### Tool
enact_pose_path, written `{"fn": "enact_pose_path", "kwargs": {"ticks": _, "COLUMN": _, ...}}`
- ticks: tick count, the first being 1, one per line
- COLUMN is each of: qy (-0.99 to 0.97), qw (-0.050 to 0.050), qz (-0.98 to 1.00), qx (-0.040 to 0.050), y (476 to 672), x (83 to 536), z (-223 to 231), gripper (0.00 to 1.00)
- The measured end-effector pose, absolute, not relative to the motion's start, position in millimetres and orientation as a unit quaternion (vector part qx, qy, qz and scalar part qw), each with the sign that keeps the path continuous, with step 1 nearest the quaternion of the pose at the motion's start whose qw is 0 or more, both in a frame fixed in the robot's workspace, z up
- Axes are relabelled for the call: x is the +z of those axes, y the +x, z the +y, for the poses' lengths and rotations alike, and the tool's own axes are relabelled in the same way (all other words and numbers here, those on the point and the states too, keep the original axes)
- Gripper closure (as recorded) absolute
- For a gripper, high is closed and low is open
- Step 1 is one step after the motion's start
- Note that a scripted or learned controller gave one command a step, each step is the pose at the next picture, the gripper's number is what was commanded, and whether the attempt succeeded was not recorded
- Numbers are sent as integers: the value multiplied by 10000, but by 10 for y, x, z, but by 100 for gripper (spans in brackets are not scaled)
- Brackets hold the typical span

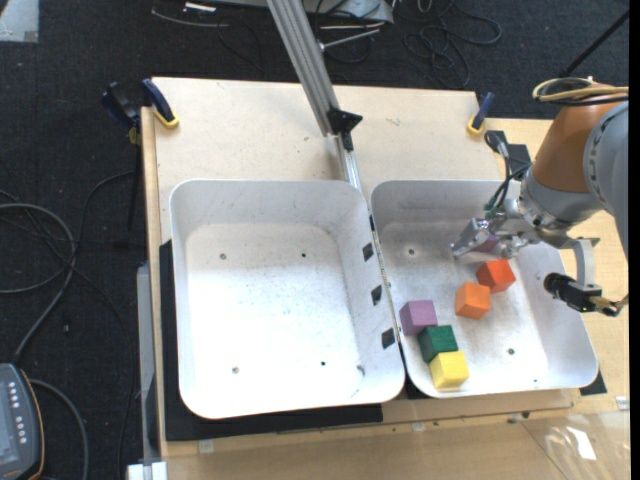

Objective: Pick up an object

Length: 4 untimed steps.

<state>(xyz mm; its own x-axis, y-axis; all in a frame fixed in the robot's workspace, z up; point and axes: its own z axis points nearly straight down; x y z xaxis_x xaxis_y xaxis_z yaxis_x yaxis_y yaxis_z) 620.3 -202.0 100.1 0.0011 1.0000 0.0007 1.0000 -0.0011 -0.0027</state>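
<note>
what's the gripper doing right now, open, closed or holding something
gripper: cannot be told; it sits low in the right bin, just above the red-orange block.

A pale wooden bench stands on dark carpet. Black cables trail beyond its far edge, and yellow-tipped clamps grip its far corners.

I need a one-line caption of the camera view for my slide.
Arm's hand above the right bin, near five blocks: two orange, purple, green, yellow.
</note>
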Motion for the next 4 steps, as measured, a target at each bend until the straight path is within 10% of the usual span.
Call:
{"fn": "enact_pose_path", "kwargs": {"ticks": 1, "qy": -7078, "qw": -18, "qz": -7064, "qx": -6, "y": 5488, "x": 976, "z": -1756, "gripper": 0}}
{"fn": "enact_pose_path", "kwargs": {"ticks": 2, "qy": -7074, "qw": -27, "qz": -7068, "qx": -11, "y": 5505, "x": 1074, "z": -1760, "gripper": 100}}
{"fn": "enact_pose_path", "kwargs": {"ticks": 4, "qy": -7033, "qw": -8, "qz": -7108, "qx": -26, "y": 5760, "x": 2387, "z": -141, "gripper": 100}}
